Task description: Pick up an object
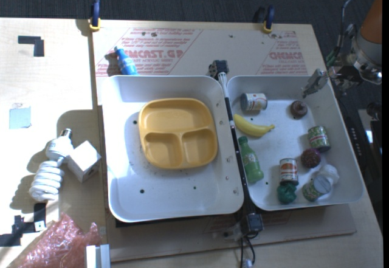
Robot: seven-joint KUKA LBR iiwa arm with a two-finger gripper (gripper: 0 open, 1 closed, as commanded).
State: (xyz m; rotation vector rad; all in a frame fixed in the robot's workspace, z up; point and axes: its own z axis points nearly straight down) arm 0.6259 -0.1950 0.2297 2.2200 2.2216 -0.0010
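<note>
Two shallow white plastic bins: left bin [121,200], right bin [349,169]. Left carries a mustard-yellow three-compartment plastic tray [178,133]. Right: yellow curved banana [252,127], green plastic bottle [250,160], red-labelled small tin can [289,171], green-labelled can [318,138], dark maroon round fruit [311,158]. Bench board [182,48] is tan with red lettering.
</note>
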